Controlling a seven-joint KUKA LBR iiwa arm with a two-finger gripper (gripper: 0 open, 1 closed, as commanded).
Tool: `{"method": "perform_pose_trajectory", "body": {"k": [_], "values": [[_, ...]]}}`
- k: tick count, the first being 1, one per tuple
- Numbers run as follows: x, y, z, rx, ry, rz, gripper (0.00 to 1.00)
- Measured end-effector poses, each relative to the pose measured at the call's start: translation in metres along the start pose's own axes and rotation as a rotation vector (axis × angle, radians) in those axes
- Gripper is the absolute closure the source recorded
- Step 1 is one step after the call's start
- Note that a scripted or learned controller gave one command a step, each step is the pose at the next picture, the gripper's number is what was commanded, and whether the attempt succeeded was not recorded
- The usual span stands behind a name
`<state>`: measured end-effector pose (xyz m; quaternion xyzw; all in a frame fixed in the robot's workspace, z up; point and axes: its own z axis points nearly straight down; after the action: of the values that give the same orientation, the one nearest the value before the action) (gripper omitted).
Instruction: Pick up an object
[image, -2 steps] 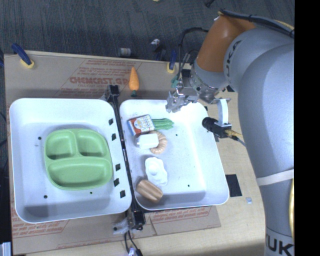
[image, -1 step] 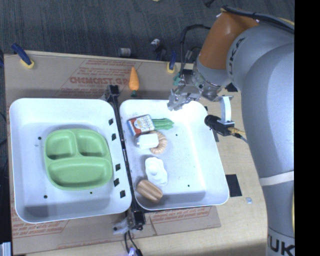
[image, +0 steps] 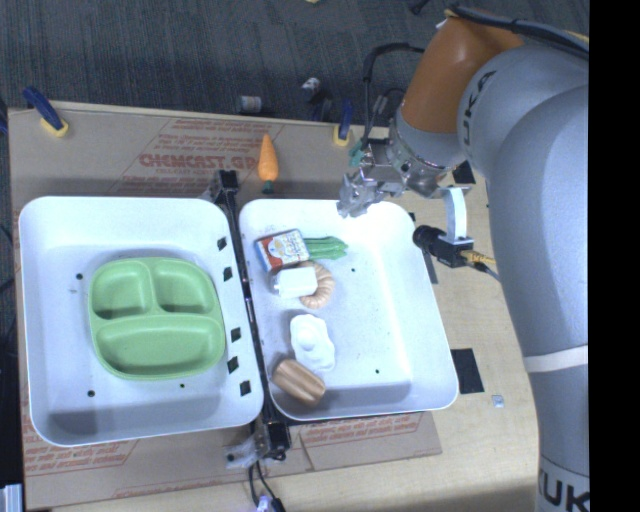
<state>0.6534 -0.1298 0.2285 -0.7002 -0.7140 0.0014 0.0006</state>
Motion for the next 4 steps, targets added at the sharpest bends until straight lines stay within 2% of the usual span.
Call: {"method": "perform_pose_trajectory", "body": {"k": [1, 2, 3, 4], "values": [[0.042, -0.035, -0.006, 0.000, 0.001, 0.012, 1.00], [0.040, -0.059, 0.021, 0.001, 0.001, 0.014, 1.00], [0.032, -0.132, -0.004, -0.001, 0.000, 0.014, 1.00], [0.093, -0.172, -0.019, -0.001, 0.001, 0.011, 1.00]]}}
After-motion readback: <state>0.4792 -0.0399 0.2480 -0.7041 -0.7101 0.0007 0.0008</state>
